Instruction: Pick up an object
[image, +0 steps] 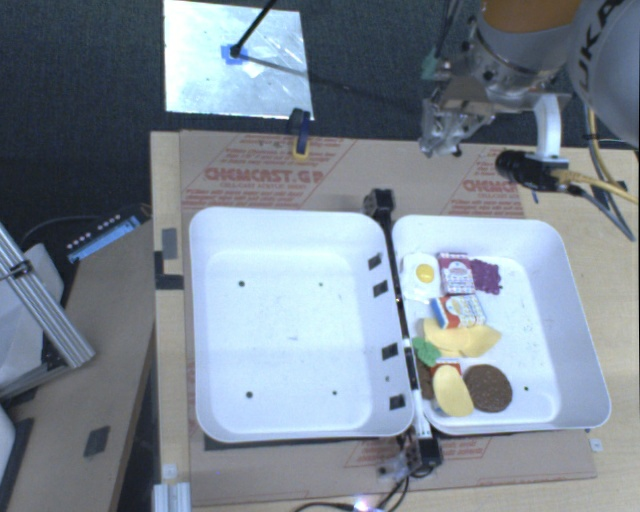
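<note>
Camera view: we log gripper (441, 143) at one o'clock, above right bin (575, 290); finger state, we cannot tell. Toy food (460, 330) lies inside.

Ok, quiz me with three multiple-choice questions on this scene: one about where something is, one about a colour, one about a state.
1. Where are the toy foods piled?
A. right bin
B. left bin
C. on the cardboard

2. What colour is the round patty at the near end of the pile?
A. white
B. dark brown
C. blue

3. Where is the gripper?
A. pressed into the pile
B. raised beyond the bins' far edge
C. inside the left bin

Answers:
A, the foods lie in the right bin.
B, the patty is dark brown.
B, the gripper hangs over the cardboard.
</note>
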